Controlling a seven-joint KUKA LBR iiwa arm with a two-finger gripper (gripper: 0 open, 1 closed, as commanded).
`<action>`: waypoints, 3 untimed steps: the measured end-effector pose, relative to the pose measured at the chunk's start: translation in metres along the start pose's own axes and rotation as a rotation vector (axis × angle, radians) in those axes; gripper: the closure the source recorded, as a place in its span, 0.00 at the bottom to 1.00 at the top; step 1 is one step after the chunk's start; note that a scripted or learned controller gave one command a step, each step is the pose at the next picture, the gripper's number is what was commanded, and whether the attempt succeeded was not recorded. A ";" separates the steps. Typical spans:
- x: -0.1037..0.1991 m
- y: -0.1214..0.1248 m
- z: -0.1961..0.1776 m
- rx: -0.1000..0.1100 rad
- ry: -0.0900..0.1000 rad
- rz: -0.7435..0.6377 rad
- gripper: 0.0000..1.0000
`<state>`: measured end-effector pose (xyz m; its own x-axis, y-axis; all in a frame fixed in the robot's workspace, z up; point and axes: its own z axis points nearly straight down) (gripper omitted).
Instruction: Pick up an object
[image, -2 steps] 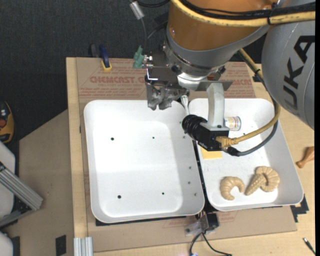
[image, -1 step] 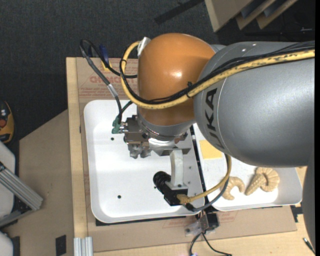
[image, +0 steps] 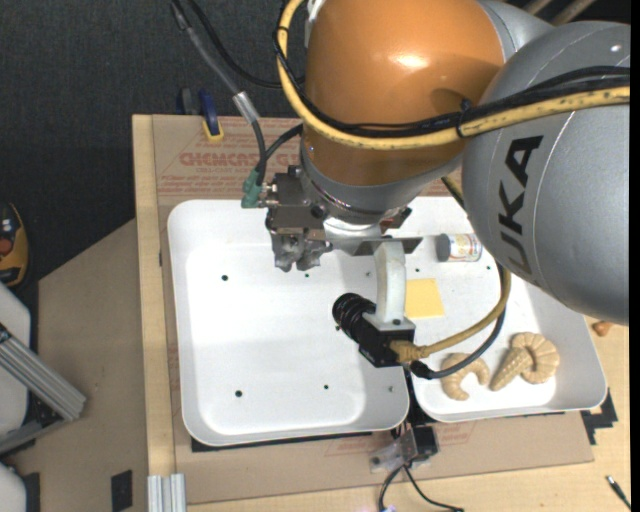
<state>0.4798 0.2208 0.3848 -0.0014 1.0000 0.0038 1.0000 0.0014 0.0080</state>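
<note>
My gripper hangs over the upper middle of the left bin, with the big orange and grey arm above it. In the right bin lie a flat yellow block, a small white can on its side, and two tan croissant-shaped pieces. All of these lie to the right of the gripper, apart from it. Nothing shows in the gripper. The arm hides much of the right bin's back part.
A black fitting with a tan cable hangs off the wrist over the seam between the bins. Both bins rest on a cardboard sheet. A blue clamp sits at the sheet's back left edge.
</note>
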 end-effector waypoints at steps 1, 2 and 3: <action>0.001 0.000 -0.006 0.006 -0.003 -0.001 1.00; 0.002 0.000 -0.016 0.004 -0.002 -0.002 1.00; 0.003 0.000 -0.026 0.002 -0.002 -0.004 1.00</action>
<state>0.4798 0.2233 0.4111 -0.0058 1.0000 0.0020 1.0000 0.0058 0.0059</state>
